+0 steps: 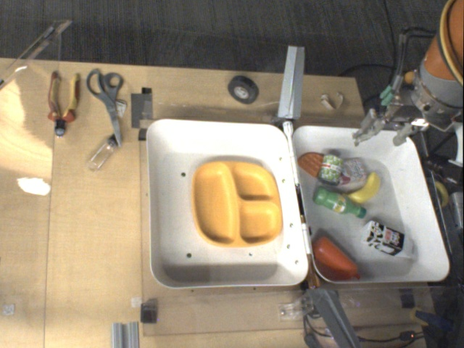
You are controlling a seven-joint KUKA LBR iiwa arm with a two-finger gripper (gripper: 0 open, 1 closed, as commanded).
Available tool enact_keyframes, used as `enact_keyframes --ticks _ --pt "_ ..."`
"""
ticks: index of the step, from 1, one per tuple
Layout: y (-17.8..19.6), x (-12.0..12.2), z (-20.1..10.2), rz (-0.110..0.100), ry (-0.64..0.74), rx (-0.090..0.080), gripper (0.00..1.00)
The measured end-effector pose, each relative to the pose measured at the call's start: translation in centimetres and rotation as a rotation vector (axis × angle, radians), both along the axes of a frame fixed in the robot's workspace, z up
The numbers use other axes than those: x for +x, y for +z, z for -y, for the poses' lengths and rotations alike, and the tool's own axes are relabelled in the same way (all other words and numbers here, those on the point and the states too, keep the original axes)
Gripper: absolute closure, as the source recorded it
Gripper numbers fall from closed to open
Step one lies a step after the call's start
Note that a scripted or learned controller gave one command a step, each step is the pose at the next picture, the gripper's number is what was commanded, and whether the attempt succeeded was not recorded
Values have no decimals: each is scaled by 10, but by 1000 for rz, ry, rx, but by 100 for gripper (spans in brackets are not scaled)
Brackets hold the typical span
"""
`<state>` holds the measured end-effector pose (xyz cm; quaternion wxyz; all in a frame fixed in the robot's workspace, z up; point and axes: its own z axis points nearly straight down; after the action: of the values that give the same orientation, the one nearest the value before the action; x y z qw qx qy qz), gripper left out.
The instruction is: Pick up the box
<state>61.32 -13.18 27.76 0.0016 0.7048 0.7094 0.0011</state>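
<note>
Hanging over the far right corner of the right bin, the end effector had its two fingers spread apart with nothing between them, one fingertip out toward the bin's back rim and the other nearer the arm, which came in from the right with its orange band showing above the wrist. The box, a small white carton with black markings, lay flat near the front right of that same bin, well apart from the end effector and untouched. Around it the bin was crowded: a green bottle lay on its side near the middle, a banana curved just behind it, and a can with a green label sat beside a crinkled silvery packet toward the back. An orange piece poked out at the back left, touching the can, and a red one rested against the front left corner. The left bin held a yellow divided tray sitting about in its centre. On the table to the left lay scissors and red-handled pliers, side by side but apart, with a roll of black tape behind the left bin and a grey metal bar standing at the gap between the two bins.
</note>
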Motion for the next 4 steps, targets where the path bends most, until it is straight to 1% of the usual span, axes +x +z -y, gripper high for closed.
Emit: enact_keyframes --ticks 1,2,3,4 --pt "-129 37 -33 -2 127 0 0" --pt "-179 10 -13 26 275 -6 0" --pt "-163 14 -11 41 275 -13 100" --pt "-50 57 -71 4 263 -1 100"
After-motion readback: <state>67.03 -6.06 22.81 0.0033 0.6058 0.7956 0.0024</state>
